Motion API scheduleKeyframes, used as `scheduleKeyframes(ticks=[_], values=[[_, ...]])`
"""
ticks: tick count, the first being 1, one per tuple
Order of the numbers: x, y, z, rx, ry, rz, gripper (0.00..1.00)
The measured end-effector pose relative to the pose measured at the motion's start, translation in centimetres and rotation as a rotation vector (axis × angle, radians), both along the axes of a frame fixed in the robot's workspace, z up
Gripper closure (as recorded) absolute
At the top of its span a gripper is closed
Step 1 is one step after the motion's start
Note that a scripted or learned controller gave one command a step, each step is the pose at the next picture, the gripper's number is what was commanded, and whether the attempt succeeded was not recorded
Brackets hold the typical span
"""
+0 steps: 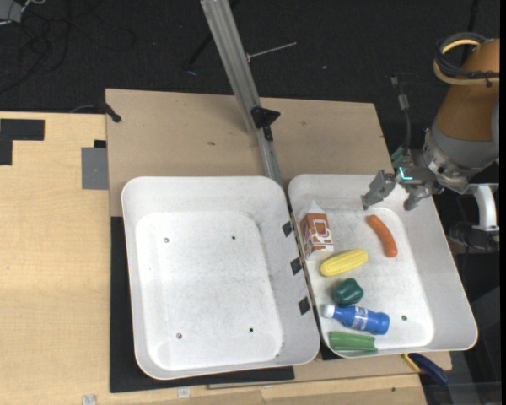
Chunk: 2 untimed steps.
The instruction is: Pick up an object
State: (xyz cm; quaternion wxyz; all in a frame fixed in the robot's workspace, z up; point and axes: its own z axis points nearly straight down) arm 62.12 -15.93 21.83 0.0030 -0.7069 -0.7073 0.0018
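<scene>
Orange sausage in right bin, just below end effector, fingers spread, gripping nothing

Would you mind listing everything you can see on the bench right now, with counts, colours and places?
left bin: one, white, left half of the bench
right bin: one, white, beside it on the right, holding all the items
carton: one, white and orange-brown, against the right bin's left wall
sausage: one, orange-red, upper middle of the right bin
corn cob: one, yellow, below the carton
green piece: one, dark green, below the corn cob
bottle: one, blue with white cap, lying near the front
green vegetable: one, light green, at the front rim
metal rail: one, grey, slanting behind the bins
gripper: one, grey, above the right bin's back edge, fingers spread, holding nothing
arm: one, grey and orange, entering from the right
</scene>
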Motion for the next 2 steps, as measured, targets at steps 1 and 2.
scheduleKeyframes(ticks=[1, 2], values=[[0.1, 0.0, 0.2, -0.001, -0.004, 0.002, 0.0], [0.1, 0.8, -4.5, 0.0, 0.0, 0.002, 0.0]])
